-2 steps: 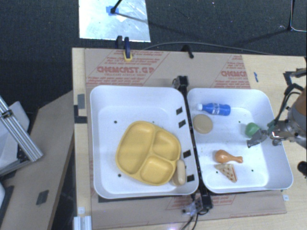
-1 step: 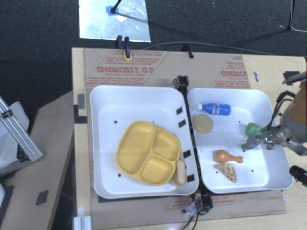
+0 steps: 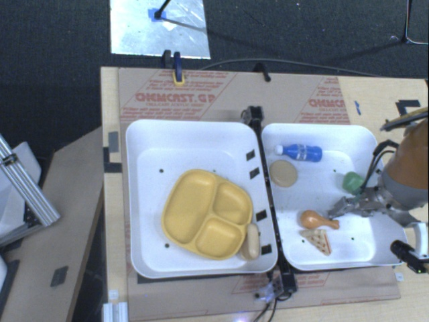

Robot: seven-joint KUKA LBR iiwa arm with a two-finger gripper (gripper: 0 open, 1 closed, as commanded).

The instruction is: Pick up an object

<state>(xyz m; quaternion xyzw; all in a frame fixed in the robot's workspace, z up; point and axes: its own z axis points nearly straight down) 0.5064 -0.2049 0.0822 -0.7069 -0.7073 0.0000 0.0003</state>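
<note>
In the camera view the jaws (image 3: 337, 210) are reaching in low over the right bin (image 3: 365, 137), their tips sitting just beside the orange drumstick-shaped toy (image 3: 318, 219), which is lying flat on the bin floor with a waffle-patterned wedge (image 3: 319, 239) just below it; whether the jaws are parted or clenched I cannot tell, and nothing is showing between them. By my reading the pick is still pending, with closing and lifting both left to do.

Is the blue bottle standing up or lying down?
Lying down. The blue bottle rests on its side in the right bin.
</note>
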